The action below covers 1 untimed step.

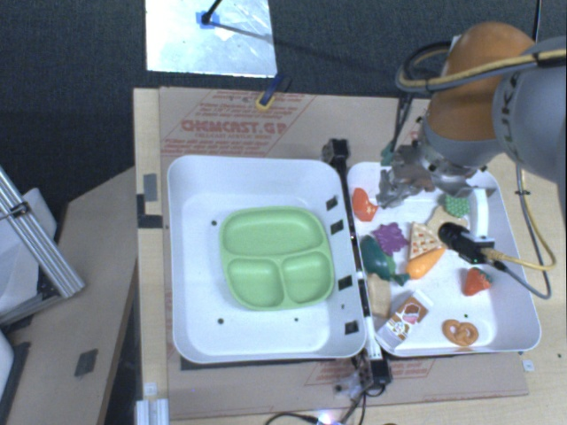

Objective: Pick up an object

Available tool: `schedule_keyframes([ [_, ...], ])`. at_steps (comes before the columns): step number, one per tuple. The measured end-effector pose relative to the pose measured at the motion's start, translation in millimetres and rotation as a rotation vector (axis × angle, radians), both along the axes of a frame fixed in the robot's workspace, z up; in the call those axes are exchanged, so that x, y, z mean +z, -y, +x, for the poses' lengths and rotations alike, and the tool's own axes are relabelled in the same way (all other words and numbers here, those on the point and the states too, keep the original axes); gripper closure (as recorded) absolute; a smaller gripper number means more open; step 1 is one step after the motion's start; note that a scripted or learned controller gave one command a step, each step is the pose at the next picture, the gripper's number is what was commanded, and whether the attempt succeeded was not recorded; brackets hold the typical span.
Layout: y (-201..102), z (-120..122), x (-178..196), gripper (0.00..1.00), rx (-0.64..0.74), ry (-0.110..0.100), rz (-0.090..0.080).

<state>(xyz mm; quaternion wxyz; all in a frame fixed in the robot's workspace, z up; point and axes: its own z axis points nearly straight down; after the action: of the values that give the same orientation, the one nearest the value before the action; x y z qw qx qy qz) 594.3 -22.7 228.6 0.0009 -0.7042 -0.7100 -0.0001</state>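
Note:
My gripper (392, 191) hangs over the far left part of the right bin (514, 326), just right of a red-orange toy tomato (363, 204) and apart from it. Below it lie purple grapes (388, 235), a dark green vegetable (376, 259), a pizza slice (422, 236) and an orange carrot (425, 262). A green knobbly piece (456, 205) sits partly behind the wrist. Nearer the front are a red strawberry (477, 282), a pretzel (460, 332) and a small printed carton (406, 317). I see nothing between the gripper's tips.
The left bin (190, 237) holds a green divided plate (275, 257). A black-clipped wall (347, 237) separates the two bins. The arm's orange band (483, 69) and grey wrist loom over the right bin's far corner.

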Motion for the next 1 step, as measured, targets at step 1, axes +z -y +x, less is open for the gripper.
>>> schedule_keyframes([
  [1,-47.4,-10.8,1.3,1.00,0.001,0.001,0.000],
])
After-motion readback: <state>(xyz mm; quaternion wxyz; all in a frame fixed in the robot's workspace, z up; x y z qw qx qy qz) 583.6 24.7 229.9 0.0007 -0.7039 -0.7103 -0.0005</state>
